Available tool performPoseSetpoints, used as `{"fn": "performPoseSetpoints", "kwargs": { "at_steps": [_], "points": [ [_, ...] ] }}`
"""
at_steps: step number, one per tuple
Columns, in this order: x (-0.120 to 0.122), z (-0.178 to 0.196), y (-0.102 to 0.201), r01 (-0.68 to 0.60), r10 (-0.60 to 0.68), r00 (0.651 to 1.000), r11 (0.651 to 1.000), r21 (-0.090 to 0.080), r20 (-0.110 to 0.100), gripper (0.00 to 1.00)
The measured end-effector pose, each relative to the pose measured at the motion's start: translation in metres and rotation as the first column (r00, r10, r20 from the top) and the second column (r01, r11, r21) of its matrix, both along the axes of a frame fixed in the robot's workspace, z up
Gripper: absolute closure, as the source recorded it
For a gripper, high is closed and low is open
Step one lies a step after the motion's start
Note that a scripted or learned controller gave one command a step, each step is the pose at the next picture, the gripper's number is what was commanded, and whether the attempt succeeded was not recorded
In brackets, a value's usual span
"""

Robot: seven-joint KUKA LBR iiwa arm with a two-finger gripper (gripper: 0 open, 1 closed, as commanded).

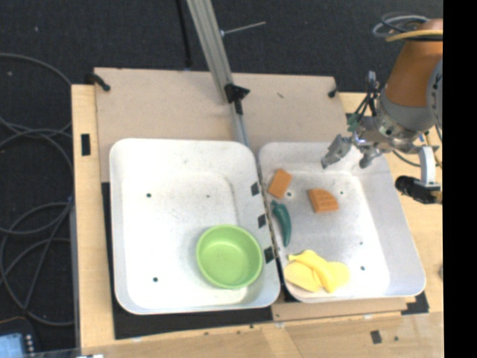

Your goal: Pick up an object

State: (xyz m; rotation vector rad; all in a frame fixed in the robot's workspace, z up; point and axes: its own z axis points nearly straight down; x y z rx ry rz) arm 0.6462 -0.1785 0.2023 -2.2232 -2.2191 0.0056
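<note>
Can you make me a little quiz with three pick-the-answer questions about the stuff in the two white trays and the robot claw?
1. Where is the green bowl?
A. in the left bin
B. in the right bin
C. on the floor

2. How many orange blocks lie in the right bin?
A. none
B. two
C. five

3. What is the gripper doing?
A. holding the yellow thing
B. pressing on the bowl
C. hanging open over the right bin's far edge, holding nothing

Answers:
1 A, the bowl sits near the front of the left bin.
2 B, one block near the divider and another block beside it.
3 C, its fingers are spread with nothing between them.
</note>
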Motion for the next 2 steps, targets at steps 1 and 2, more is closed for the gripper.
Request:
{"fn": "performPoseSetpoints", "kwargs": {
  "at_steps": [1,2],
  "points": [
    [0.004,-0.061,-0.005,0.002,-0.002,1.000,1.000,0.001,-0.002,0.00],
    [0.007,-0.045,-0.006,0.001,-0.001,1.000,1.000,-0.001,0.008,1.00]
  ]
}}
